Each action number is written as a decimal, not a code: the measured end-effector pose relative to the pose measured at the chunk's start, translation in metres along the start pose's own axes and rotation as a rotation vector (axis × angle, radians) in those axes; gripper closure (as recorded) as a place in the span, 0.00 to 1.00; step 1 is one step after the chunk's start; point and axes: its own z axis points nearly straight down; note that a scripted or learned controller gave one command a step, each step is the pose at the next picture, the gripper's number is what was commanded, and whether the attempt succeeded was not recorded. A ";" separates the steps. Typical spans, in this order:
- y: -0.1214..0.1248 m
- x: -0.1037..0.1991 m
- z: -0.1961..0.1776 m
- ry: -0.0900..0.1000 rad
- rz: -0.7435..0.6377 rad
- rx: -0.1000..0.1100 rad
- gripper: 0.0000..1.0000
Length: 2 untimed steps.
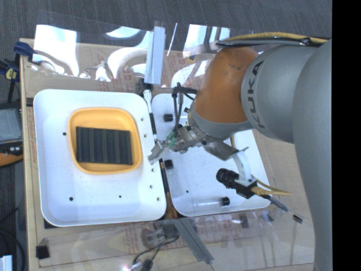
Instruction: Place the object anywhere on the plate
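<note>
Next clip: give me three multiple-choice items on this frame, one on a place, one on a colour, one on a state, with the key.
1. Where does the plate lie?
A. in the left bin
B. in the right bin
C. on the floor

2. What colour is the plate's rim?
A. blue
B. yellow
C. red

3. How does the task stand, judging by the plate?
A. an object has been set on it
B. the plate is upside down
C. no loose object lies on it yet

Key:
1 A: the plate sits inside the left bin, while the gripper hangs by the divide between the bins.
2 B: a yellow rim frames a dark ribbed centre.
3 C: the plate carries just its ribbed centre, and a clear syringe-like tube lies in the right bin.
</note>
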 end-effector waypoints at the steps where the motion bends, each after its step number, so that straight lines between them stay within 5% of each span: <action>1: 0.001 0.000 -0.009 0.000 -0.005 0.001 1.00; 2: 0.001 0.000 -0.009 0.000 -0.005 0.001 0.00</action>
